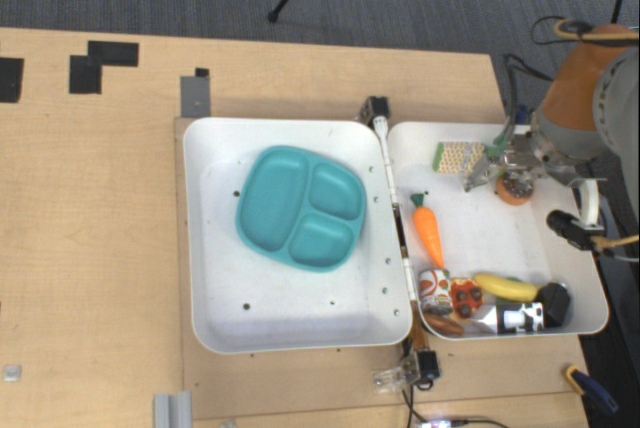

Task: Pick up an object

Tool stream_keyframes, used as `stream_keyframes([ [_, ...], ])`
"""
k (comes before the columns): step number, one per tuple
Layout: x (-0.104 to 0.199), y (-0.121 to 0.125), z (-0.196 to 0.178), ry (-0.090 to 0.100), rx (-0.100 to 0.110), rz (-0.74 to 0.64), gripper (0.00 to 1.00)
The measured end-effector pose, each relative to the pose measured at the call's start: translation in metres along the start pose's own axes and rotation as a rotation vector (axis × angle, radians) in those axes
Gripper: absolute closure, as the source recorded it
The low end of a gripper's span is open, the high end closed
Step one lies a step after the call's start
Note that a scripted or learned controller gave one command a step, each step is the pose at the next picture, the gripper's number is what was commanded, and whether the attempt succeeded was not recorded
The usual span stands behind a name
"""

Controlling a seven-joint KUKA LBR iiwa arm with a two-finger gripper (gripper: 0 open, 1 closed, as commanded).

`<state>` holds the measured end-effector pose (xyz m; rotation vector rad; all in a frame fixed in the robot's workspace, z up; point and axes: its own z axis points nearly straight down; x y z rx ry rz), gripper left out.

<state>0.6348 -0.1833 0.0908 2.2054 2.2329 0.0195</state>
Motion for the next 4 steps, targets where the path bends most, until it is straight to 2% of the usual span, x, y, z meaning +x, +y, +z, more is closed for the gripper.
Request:
stream_keyframes([
  [1, -0.007, 0.026, -0.001, 0.001, 0.008, 0.001, 0.00],
  [2, -0.006, 0.027, -0.015, 0.002, 0.009, -0.005, 1.00],
  [3, 0.054, 0.037, -0.081, -0.007, 0.004, 0.005, 1.00],
  [4, 0.054, 0.036, -0.080, -0.007, 0.007, 0.006, 0.00],
])
